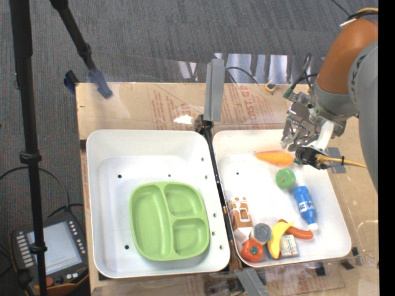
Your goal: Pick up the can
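Two white bins sit side by side on the tabletop (154,103). The left bin (105,159) holds a green divided plate (168,219) at the lower middle of the frame. The right bin (336,227) holds the clutter: an orange carrot (275,158) near its upper edge, a green ball (285,177) just below it, and a blue bottle (303,205) beside the ball.

The can (261,233), small with a grey top, stands near the bin's lower edge, between a brown and white carton (240,213) and a yellow banana (277,238). A red tomato (252,250) sits just below it.

The arm (345,60) comes in at the upper right of the frame. Its hand (299,142) hangs over the bin's upper right corner, just above the carrot and well apart from the can. Whether the hand is wide or narrow cannot be told from this angle.
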`<state>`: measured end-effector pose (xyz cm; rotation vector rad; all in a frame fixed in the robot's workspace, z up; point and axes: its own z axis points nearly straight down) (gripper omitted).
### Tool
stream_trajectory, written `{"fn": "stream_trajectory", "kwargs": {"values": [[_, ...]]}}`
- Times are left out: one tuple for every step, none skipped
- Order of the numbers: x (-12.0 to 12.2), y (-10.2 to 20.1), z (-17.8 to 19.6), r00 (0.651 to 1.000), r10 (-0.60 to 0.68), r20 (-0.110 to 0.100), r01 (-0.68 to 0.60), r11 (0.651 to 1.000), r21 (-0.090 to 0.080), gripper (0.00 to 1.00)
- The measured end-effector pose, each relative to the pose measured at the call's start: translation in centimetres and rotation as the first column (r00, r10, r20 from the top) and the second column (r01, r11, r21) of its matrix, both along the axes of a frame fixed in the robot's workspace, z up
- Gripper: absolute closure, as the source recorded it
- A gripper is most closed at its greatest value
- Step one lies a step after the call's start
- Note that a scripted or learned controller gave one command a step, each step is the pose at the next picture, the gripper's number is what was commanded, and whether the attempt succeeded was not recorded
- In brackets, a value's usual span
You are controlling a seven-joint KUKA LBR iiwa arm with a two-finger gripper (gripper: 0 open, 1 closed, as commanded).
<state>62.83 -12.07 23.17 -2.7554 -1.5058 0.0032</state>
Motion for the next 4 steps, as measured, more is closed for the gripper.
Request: {"fn": "stream_trajectory", "kwargs": {"values": [[1.3, 4.5, 2.6, 0.971, 0.238, 0.0, -0.238, 0.971, 0.0, 1.0], [1.5, 9.8, -0.9, 0.985, 0.173, -0.003, -0.173, 0.985, 0.001, 1.0], [-2.9, 11.3, 0.1, 0.954, 0.3, -0.002, -0.3, 0.954, 0.002, 1.0], [1.6, 13.1, 10.7, 0.865, 0.501, 0.001, -0.501, 0.865, 0.0, 1.0]]}}
